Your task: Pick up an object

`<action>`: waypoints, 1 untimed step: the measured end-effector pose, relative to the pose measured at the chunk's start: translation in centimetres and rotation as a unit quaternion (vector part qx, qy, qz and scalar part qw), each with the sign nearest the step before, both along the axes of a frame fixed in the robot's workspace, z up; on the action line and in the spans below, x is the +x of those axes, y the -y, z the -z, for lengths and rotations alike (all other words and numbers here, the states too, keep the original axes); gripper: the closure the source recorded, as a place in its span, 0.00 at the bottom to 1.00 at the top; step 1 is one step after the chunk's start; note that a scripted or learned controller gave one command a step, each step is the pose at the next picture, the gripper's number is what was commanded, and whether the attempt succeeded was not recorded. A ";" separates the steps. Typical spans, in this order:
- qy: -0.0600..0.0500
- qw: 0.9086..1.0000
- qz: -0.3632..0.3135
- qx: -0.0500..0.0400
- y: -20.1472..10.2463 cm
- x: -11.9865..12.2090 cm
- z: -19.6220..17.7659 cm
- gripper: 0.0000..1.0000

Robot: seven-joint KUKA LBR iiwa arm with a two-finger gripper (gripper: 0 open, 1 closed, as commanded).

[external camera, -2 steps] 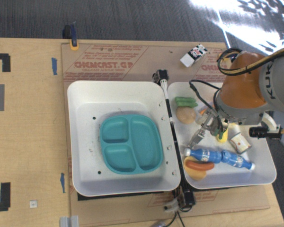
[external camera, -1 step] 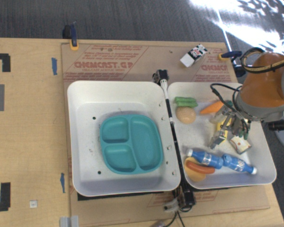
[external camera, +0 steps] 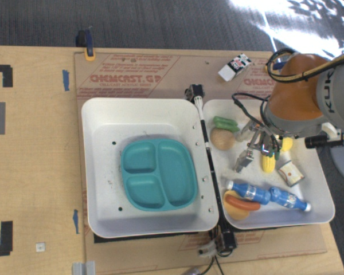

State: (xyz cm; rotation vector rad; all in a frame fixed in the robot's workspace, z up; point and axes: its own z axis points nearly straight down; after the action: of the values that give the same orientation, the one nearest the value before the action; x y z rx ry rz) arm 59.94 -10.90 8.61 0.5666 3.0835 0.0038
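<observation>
The right bin [external camera: 325, 195] holds several items. A green piece [external camera: 225, 123] and a tan, potato-like lump [external camera: 222, 138] lie at its far left. A yellow corn cob [external camera: 268, 161] lies in the middle, a small white and brown box [external camera: 290, 174] right of it. A blue bottle [external camera: 268, 196] lies along the near side beside an orange and red item [external camera: 239, 205]. My gripper [external camera: 253, 155] hangs over the middle of this bin, just left of the corn, open with nothing between its fingers. The wrist hides part of the corn.
The left bin [external camera: 97, 153] holds a teal divided plate [external camera: 159, 173]. A small white and black object [external camera: 235, 66] lies on the board behind the right bin. A blue clamp [external camera: 87, 40] sits at the board's far left corner. The arm's orange band [external camera: 295, 93] covers the right bin's far side.
</observation>
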 end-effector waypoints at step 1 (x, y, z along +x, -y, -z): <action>-0.001 0.999 -0.050 -0.002 4.7 -4.4 0.0 0.00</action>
State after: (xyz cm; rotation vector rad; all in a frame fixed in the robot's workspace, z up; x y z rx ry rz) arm 55.56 -15.55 8.63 0.4112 3.1105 -0.0012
